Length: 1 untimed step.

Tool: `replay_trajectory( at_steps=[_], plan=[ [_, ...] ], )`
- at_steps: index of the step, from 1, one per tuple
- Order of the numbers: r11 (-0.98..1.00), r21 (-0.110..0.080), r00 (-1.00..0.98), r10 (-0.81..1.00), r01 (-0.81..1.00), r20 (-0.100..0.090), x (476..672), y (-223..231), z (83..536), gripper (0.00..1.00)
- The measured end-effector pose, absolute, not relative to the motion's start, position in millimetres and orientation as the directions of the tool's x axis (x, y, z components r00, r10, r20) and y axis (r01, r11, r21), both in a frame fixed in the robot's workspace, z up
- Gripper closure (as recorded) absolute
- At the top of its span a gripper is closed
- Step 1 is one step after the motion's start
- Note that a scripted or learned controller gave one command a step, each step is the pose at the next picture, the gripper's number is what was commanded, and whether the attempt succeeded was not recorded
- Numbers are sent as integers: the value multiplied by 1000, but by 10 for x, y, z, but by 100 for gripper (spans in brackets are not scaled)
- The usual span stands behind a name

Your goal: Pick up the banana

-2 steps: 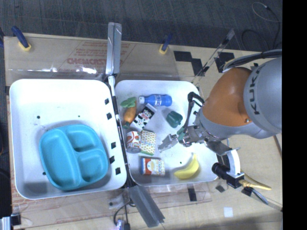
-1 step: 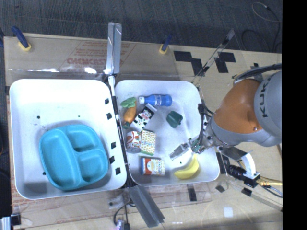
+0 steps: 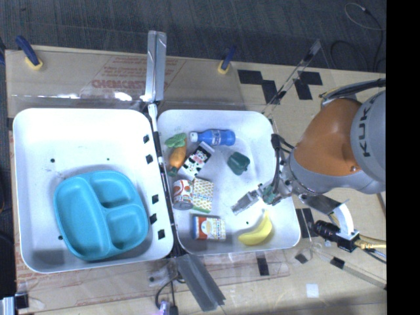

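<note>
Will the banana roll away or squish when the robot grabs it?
Probably not roll: the banana is curved and lies flat near the bin's front wall, so it would likely rock or slide. Its smooth, shiny skin looks slippery. It may be a toy, so probably light and firm, but I can't tell.

Arm housing (image 3: 371,133): I read large dark letters "KU" on the grey shell at the right edge, cut off there.
Cardboard sheet (image 3: 121,76): I see faint red printing behind the left bin, too washed out to read.
Small carton (image 3: 209,228): red and white printed front, lettering too small for me to read.
Patterned packet (image 3: 202,193): print illegible.
</note>
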<state>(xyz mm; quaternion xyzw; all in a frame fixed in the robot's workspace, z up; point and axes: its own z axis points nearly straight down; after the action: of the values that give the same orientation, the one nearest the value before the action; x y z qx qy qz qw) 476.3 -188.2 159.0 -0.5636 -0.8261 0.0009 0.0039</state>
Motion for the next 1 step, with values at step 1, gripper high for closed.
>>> replay_trajectory(
  at_steps=[1],
  plan=[
    [620, -2, -620, 785, 785, 5, 4771, -2104, 893, 0]
  ],
)
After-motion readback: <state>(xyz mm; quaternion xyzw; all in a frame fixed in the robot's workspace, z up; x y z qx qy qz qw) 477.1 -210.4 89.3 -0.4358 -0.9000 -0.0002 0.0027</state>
